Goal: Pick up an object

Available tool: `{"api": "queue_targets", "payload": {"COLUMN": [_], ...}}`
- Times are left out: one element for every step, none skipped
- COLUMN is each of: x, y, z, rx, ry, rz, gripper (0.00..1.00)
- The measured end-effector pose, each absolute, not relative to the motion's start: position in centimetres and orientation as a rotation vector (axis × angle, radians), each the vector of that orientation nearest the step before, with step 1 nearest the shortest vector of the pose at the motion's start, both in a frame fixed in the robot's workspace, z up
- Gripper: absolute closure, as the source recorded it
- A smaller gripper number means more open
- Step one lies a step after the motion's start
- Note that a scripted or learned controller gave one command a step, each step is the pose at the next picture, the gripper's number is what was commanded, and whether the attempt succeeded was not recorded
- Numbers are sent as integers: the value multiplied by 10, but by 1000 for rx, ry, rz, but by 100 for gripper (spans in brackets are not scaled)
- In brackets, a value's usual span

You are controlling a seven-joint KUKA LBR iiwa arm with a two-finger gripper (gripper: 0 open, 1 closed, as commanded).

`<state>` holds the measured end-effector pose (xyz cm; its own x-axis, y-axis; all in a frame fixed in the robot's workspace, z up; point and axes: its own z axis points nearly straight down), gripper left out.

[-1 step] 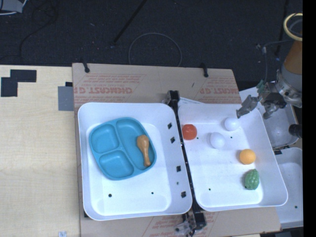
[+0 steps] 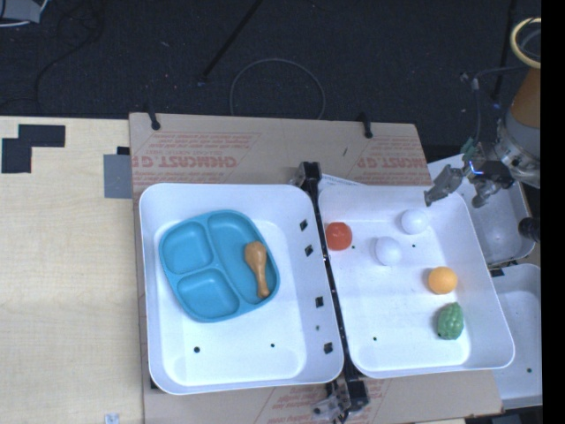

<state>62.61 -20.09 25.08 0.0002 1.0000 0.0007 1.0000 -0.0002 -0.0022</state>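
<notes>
Two white bins sit side by side. The left bin (image 2: 177,360) holds one blue divided plate (image 2: 207,268) carrying one tan drumstick (image 2: 258,266). The right bin (image 2: 397,343) holds five objects: one red ball (image 2: 339,234), two white balls (image 2: 387,250), one orange ball (image 2: 441,280), one knobbly green piece (image 2: 449,321). Above its far right corner, the gripper (image 2: 463,186) hangs released, grasping nothing.

A cardboard sheet (image 2: 265,153) with printed red lettering lies under both bins at frame centre. Black cables (image 2: 256,69) cross the dark floor along the top.

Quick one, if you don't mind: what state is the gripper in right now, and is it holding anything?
Gripper: open, holding nothing, above the top right corner of the right bin.
</notes>
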Motion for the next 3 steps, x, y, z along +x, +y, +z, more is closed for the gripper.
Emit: {"api": "queue_targets", "payload": {"x": [629,629,628], "y": [-195,-185,-183], "z": [188,136,84], "rx": [-2214,-2216,-2214], "ry": [-2220,-2221,-2221], "rz": [6,3,5], "gripper": [0,0,0]}}
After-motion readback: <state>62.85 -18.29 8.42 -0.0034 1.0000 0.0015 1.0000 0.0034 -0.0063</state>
